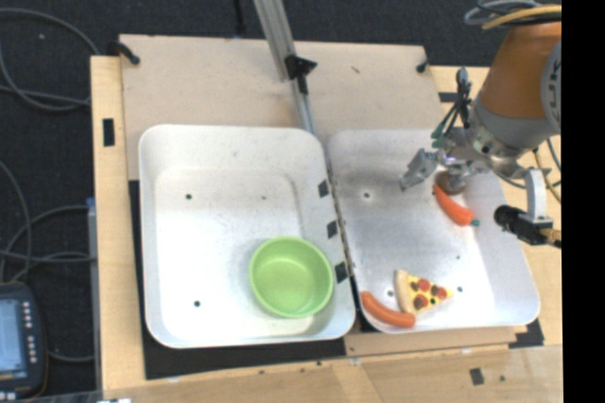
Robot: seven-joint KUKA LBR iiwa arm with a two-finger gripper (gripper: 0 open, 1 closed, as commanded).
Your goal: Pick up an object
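Your pincer (437,172) hangs low over the right bin (378,166), its fingers spread apart and clamped on nothing. The orange carrot (455,205) lies just beside it, which looks like the reason for that position. The pizza slice (420,290) and sausage (387,310) rest against the near wall, awkward to reach. The green bowl (291,275) sits in the left bin (189,155). The wrist hides whether a fingertip touches the carrot.

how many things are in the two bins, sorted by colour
green: 1, the bowl in the left bin
orange: 2, a carrot-like piece by the gripper and a sausage-like piece, both in the right bin
yellow: 1, the pizza slice
total: 4
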